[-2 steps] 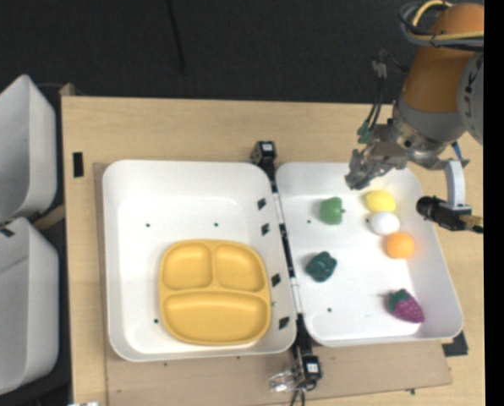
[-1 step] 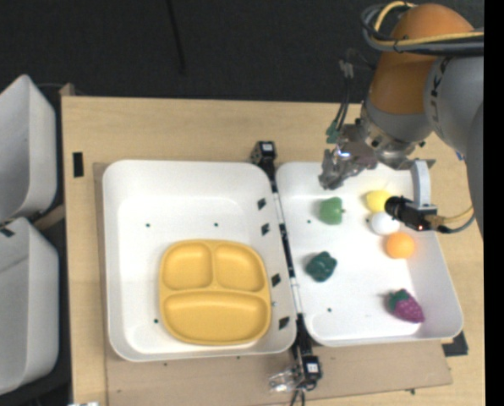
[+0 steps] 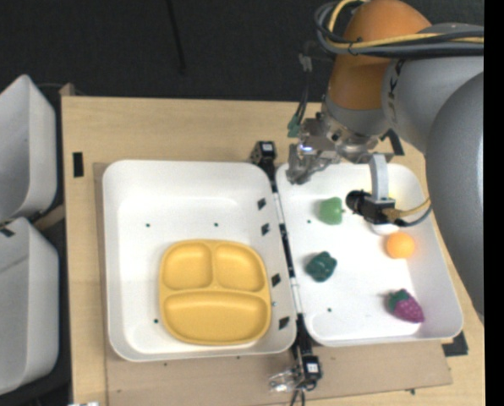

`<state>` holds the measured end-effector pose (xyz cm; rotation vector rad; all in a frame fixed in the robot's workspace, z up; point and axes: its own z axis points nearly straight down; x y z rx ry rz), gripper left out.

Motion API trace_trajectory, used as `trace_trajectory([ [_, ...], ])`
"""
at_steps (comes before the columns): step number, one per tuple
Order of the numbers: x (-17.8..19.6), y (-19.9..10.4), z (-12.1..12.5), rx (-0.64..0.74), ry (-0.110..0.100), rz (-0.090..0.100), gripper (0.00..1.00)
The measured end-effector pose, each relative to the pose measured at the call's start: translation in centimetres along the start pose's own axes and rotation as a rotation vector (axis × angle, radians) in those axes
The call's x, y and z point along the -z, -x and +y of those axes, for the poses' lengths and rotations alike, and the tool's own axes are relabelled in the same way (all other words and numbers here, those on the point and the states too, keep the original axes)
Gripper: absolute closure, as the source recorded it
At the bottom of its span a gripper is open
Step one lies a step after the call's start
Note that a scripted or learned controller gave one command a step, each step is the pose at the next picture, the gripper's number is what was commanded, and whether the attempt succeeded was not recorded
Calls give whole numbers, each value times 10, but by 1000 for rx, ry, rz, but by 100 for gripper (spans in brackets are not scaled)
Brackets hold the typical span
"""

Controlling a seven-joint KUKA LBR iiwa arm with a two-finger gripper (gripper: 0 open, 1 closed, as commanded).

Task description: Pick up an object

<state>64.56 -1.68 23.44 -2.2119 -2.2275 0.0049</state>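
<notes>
Pickable stuff all sits in the right-hand bin (image 3: 379, 338), four small things well apart from each other. Closest to the action is a light green piece (image 3: 330, 211) in the far half of the bin. A dark green piece (image 3: 321, 266) lies nearer the camera, close to the wall shared with the other bin. An orange ball (image 3: 399, 245) is over on the right side, and a purple piece (image 3: 407, 306), kinda knobbly like grapes, is in the near right corner.

The gripper (image 3: 303, 166) is at the far left corner of that bin, right by the seam between the two bins. It's near the light green piece but clearly apart from it. Honestly can't tell how far open it is: the tip is a small tangle of dark metal from this angle. I see none of the four pieces in it. Whether it touches the bin floor, no idea.

The arm (image 3: 362, 57) covers the bin's far right corner and is cut off on the right.

The left-hand bin (image 3: 134, 227) holds a yellow divided plate (image 3: 214, 292), flat, three compartments. Both bins sit on the tan bench (image 3: 83, 125).
</notes>
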Motion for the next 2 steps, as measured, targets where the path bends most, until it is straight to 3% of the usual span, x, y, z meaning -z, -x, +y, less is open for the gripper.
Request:
trace_trajectory([
  [2, -5, -98, 8, -1, 1, -1, 100],
])
